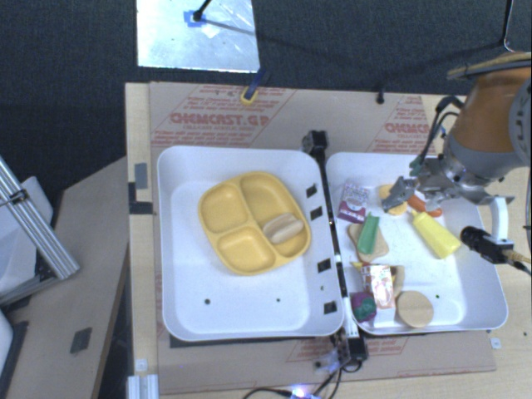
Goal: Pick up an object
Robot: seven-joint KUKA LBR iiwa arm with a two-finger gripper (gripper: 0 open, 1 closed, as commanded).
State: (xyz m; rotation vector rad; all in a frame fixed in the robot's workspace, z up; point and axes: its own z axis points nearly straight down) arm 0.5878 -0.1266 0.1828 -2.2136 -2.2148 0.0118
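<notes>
My gripper (409, 194) hangs low over the back of the right bin (486, 293), reaching in from the right under the orange-banded wrist. Just beneath and beside it lie a small yellow piece (386, 194) and an orange piece (418, 209), partly hidden by the gripper. A yellow bottle (435, 234) lies just to the right of it. To its left is a pink packet (354, 201). A green block (368, 230) rests on a tan bread slice (376, 246).
Near the right bin's front lie a round tan biscuit (414, 309), a printed red and white wrapper (381, 284) and a purple and green piece (363, 306). The left bin (183, 298) holds a yellow divided plate (224, 210) with a bun (284, 228) in one compartment.
</notes>
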